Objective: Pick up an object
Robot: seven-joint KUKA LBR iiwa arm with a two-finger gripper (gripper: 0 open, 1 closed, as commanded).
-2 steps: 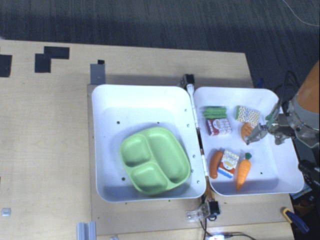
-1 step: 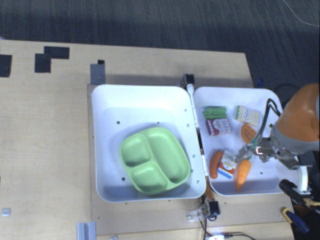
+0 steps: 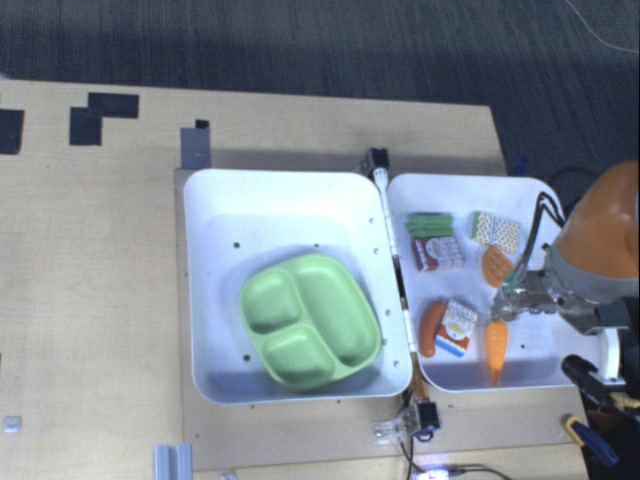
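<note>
The right bin [image 3: 530, 193] holds several small toy foods. A green item [image 3: 430, 224] lies at the back, with a red-and-white packet [image 3: 438, 253] just in front of it. A patterned packet [image 3: 497, 230] and an orange round piece [image 3: 496, 265] lie to the right. Nearer the front are a red sausage [image 3: 431, 328], a small white packet [image 3: 459, 328] and an orange carrot [image 3: 495, 349]. My gripper [image 3: 508, 301] hangs low over the bin between the orange round piece and the top of the carrot. The arm's body hides the bin's right side.
The left bin [image 3: 215, 268] holds a green divided plate [image 3: 310, 320]. A ridge [image 3: 392, 258] separates the two bins. Cables and a connector [image 3: 415, 423] lie on the bench in front of the bins. Wooden benchtop extends to the left.
</note>
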